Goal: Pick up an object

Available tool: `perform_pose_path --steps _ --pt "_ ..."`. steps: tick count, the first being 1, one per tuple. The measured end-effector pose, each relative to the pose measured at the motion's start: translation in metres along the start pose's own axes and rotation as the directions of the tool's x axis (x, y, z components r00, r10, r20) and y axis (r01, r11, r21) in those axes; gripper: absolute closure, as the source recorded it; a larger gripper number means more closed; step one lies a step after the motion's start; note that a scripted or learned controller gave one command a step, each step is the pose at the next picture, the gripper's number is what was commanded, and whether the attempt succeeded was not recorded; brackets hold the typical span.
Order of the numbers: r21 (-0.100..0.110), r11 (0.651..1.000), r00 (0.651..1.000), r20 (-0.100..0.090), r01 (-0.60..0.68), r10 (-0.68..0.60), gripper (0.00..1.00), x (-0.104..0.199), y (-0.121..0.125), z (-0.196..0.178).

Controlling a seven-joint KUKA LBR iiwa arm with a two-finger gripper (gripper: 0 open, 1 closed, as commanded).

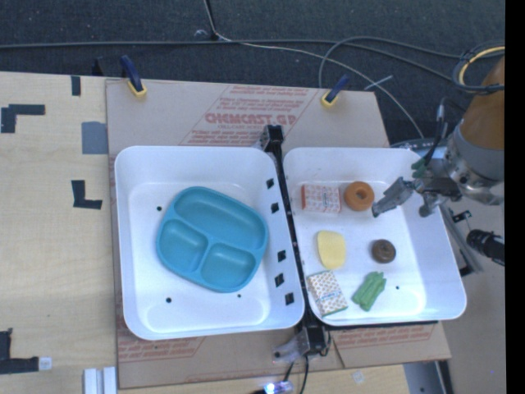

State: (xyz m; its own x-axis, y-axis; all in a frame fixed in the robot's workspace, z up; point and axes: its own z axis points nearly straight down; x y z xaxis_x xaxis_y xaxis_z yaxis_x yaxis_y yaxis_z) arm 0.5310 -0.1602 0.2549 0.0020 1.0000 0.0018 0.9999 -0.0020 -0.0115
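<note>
The right bin (426, 245) holds several small items: an orange ring-shaped donut (358, 195), a red-and-white packet (321, 198), a pale yellow piece (331, 249), a brown chocolate donut (383, 251), a green item (370, 290) and a patterned packet (326, 292). My gripper (408, 197) hangs over the right bin's upper right part, just right of the orange donut. Its two dark fingers (389, 200) are spread apart with nothing between them.
The left bin (139, 220) holds a blue divided plate (212, 238). A black divider strip (279, 220) runs between the bins. Cables (361, 52) trail across the dark floor behind the bench, and clamps (131, 79) hold the cardboard sheet.
</note>
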Motion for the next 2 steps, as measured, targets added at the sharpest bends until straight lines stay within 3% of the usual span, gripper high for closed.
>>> perform_pose_path --steps 1,2 --pt "-0.010 1.000 1.000 0.002 0.003 -0.003 0.00 0.000 0.002 -0.005" --pt "-0.005 1.000 1.000 0.001 0.002 -0.002 0.00 -0.001 0.007 0.058"
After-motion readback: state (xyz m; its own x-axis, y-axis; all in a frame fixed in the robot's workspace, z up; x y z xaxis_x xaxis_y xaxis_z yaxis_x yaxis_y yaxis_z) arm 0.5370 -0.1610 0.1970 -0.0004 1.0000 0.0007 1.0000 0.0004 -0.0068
